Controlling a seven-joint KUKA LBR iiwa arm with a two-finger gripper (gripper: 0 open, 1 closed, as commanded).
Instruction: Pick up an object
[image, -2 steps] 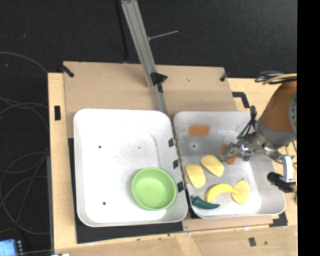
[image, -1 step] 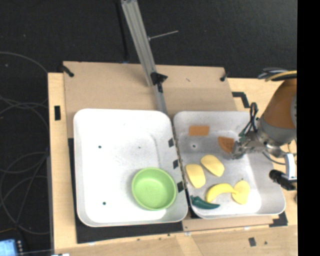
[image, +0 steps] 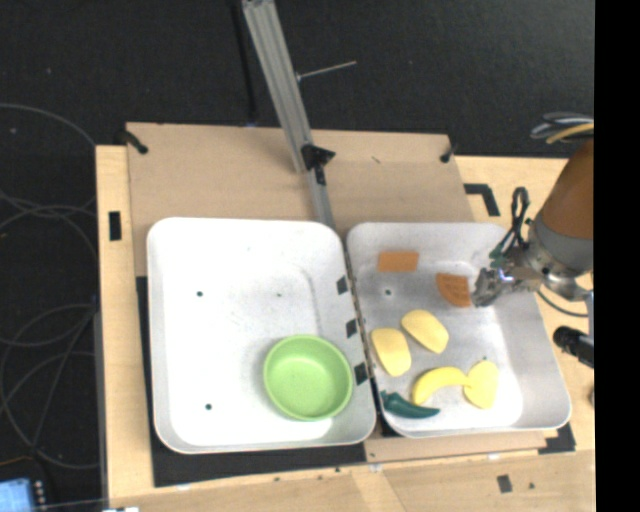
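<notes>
The right bin (image: 530, 330) holds two orange-brown pieces, one flat block (image: 398, 262) near its far side and one (image: 455, 289) further right. Below them lie several yellow pieces: two rounded ones (image: 425, 330) (image: 391, 351), a curved banana shape (image: 440, 383) and a small one (image: 482, 384). A dark green pepper-like thing (image: 407, 405) rests at the bin's near left corner. My gripper (image: 487, 288) hangs low over the right bin, just right of the second orange piece and close against it. Nothing shows between its tips.
The left bin (image: 200, 270) has a light green bowl (image: 308, 376) at its near right. A slanted metal pole (image: 285, 95) rises behind the bins. The arm comes in over the right bin's far right edge.
</notes>
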